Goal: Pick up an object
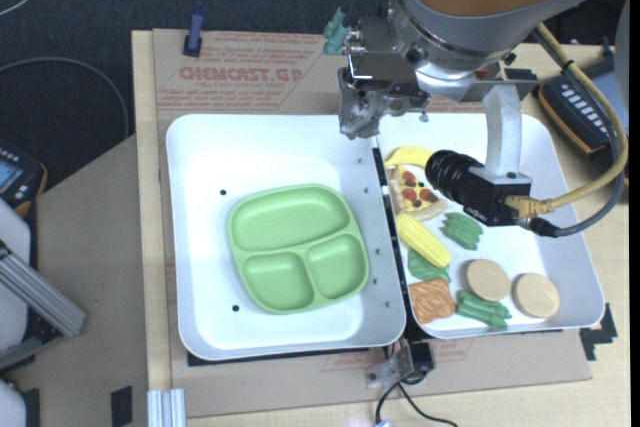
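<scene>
- Toy banana point(405, 156), nearest pickable piece, just below and right of the pincer point(358, 120), beside the pizza slice point(415, 192) and corn cob point(421, 236) in the right bin point(570, 215).
- Nothing lifted yet; grasp and lift both left to do.
- Pincer opening: cannot tell; nothing seen gripped.
- Poised low over the bins' shared edge, wrist reaching in from right; green divided plate point(295, 245) lower left.

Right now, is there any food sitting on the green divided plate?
No, the green divided plate lies bare in the left bin; the toy food lies in the right bin.
</scene>
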`<state>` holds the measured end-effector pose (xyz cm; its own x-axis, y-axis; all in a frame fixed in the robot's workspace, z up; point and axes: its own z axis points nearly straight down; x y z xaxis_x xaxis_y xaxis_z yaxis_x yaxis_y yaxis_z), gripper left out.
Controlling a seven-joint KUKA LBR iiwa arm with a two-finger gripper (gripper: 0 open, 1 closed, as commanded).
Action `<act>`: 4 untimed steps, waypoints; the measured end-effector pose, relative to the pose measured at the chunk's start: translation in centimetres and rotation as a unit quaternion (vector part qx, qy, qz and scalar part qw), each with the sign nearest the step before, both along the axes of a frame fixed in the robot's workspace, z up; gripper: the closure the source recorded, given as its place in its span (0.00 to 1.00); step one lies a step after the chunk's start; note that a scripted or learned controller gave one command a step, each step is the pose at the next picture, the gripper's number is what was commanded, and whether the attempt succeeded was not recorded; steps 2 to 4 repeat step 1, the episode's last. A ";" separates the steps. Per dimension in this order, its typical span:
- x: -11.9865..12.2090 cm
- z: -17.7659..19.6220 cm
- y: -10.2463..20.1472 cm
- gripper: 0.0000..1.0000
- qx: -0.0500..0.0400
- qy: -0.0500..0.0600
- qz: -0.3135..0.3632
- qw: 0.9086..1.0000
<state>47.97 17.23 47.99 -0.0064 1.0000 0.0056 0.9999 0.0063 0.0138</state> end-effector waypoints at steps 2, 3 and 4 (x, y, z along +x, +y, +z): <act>0.0 0.4 -0.2 1.00 -0.002 0.005 -0.002 1.000; 0.0 0.4 -0.2 1.00 -0.002 0.005 -0.002 1.000; 0.0 0.4 -0.2 1.00 -0.002 0.005 -0.002 1.000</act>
